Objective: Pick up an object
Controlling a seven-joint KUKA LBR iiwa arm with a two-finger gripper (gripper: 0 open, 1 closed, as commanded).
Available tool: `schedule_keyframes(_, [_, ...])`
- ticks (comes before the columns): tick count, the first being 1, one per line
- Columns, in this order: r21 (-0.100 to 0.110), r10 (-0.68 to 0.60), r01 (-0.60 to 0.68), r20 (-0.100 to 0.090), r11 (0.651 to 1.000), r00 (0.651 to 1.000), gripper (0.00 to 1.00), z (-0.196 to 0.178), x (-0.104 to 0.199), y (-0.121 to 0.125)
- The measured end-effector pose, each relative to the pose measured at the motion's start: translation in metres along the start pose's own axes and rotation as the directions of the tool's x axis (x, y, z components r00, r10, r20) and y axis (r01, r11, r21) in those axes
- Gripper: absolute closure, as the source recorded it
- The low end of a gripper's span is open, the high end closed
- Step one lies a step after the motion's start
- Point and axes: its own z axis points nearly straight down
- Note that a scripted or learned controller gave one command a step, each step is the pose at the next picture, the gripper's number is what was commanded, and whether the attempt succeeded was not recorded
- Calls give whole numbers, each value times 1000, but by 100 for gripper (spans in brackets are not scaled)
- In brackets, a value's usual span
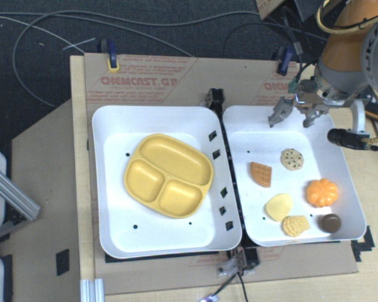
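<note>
We see the cookie (292,159) lying in the right bin (346,168), just below the fingers (279,114), not touching. Gripper (293,116) hangs over bin's top edge w/ fingers spread wide, nothing btwn them. Further below: wafer (261,173), pumpkin (321,192), corn (295,225). Well left: yellow plate (168,175).

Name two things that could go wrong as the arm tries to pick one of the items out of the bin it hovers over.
The open gripper hangs over the right bin's far rim, apart from every item, so a straight descent would likely close on nothing. The pale yellow piece and the corn piece lie touching, so fingers going for one may nudge or catch the other. The cookie lies flat, which could let fingers slide off it.
</note>
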Motion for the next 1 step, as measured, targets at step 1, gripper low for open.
schedule_keyframes(1, [-16, -3, 3, 2, 1000, 1000, 0, -10, 0, 3])
